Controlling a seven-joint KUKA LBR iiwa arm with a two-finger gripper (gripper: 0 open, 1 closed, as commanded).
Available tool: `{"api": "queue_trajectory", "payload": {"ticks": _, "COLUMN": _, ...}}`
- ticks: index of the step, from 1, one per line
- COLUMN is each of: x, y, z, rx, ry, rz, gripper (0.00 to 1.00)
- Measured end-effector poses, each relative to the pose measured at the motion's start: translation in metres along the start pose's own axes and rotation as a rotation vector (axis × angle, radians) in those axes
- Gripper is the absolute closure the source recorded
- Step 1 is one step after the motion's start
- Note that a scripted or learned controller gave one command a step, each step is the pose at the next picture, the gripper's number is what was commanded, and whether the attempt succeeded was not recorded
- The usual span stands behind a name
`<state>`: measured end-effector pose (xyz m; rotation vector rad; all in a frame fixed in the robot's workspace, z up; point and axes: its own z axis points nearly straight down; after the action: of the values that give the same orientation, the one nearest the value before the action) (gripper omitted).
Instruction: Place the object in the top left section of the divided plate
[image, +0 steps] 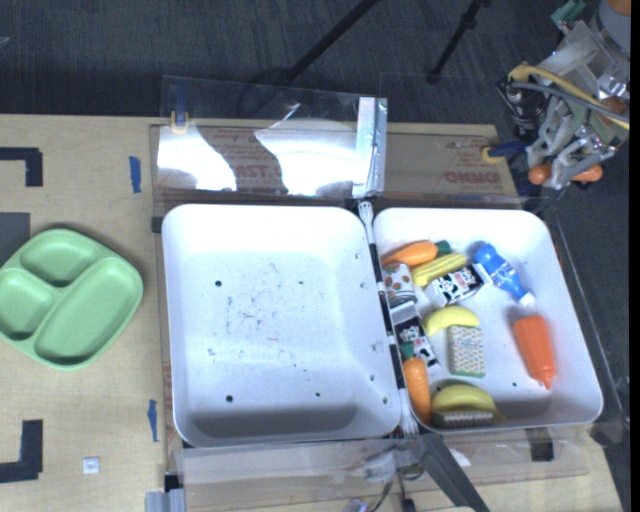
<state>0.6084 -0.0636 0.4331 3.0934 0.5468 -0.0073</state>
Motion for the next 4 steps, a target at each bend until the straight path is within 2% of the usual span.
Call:
{"api": "queue_trajectory", "payload": {"ticks": 1, "x": 0.036, "y": 0.036, "z": 0.0, "rx": 0.0, "ry": 0.001, "rz": -0.166, "gripper": 1.0}}
{"api": "queue_trajectory", "payload": {"ticks": 2, "x": 0.036, "y": -0.028, "z": 0.071, "rx": 0.002, "ry": -0.002, "rz": -0.343, "gripper": 1.0}}
{"api": "queue_trajectory", "payload": {"ticks": 3, "x": 0.034, "y": 0.026, "z": 0.045, "rx": 0.0, "ry": 0.001, "rz": -0.055, "gripper": 1.0}}
{"api": "queue_trajectory", "payload": {"ticks": 4, "x": 0.009, "y": 0.069, "z": 0.071, "rx": 0.003, "ry": -0.002, "rz": 0.072, "gripper": 1.0}}
